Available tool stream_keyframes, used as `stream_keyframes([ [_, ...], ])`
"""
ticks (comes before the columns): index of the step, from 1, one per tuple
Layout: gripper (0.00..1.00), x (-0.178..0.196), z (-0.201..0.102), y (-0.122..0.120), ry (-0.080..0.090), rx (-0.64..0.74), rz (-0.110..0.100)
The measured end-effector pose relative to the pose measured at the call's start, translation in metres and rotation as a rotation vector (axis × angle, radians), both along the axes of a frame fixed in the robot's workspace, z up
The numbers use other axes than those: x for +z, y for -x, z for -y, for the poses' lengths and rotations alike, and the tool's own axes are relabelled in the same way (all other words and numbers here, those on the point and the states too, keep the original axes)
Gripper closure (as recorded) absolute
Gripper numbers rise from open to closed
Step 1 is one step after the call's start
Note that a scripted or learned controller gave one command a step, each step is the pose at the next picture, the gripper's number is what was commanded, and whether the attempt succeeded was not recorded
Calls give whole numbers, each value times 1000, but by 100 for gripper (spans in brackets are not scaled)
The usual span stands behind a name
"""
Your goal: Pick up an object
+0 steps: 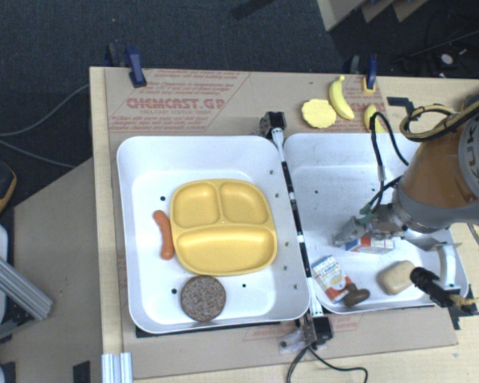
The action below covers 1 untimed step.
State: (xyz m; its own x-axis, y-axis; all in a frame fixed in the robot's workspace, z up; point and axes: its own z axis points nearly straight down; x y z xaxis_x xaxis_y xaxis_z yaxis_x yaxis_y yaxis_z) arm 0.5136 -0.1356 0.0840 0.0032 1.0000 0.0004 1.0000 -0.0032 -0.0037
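Tool (366, 231) apparently touching small packet (373, 244)

A single fixed camera is looking down at a slant from above the bench (184, 106), taking in both white bins (136, 214) from moderately near, the arm (443, 178) entering from the right.
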Motion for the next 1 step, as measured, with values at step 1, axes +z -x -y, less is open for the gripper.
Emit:
stream_keyframes([
  [1,100,11,-3,-2,0,2,5],
])
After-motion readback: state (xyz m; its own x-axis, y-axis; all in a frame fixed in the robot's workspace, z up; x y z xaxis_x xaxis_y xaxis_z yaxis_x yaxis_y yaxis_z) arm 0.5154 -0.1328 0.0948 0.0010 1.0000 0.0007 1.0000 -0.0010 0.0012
